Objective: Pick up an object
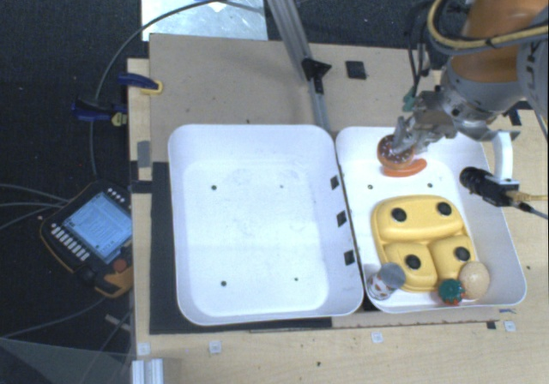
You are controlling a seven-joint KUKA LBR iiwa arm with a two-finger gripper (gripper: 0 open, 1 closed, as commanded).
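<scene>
Arm in from the right, gripper [403,147] down at the far end of the right bin [515,275]; it sits directly over a small orange object [403,167], a flat disc or shallow dish by the look of it, lying near that bin's far-left corner; the fingertips appear to be at or just above its top edge, too blurred to call contact; whether the jaws are spread, pressed together or pinching anything, I cannot tell from this angle, the wrist hides them.

Elsewhere in the same bin: a large yellow moulded piece [420,241] with dark round holes fills the middle; at the near edge a grey-capped small thing [388,276], a teal ball [450,291] and a pale egg-shaped object [473,278] huddle against it; the left bin [184,202] sits alongside, separated by its rim.

My read: this is the descent-and-grasp step, the orange piece being the target; nothing is lifted yet. The next move calls for the fingers to straddle the object's rim, close firmly, then rise straight up; the piece is low and flat, so a shallow grip may slide off, and the bin's far wall close by leaves little room to correct.
</scene>
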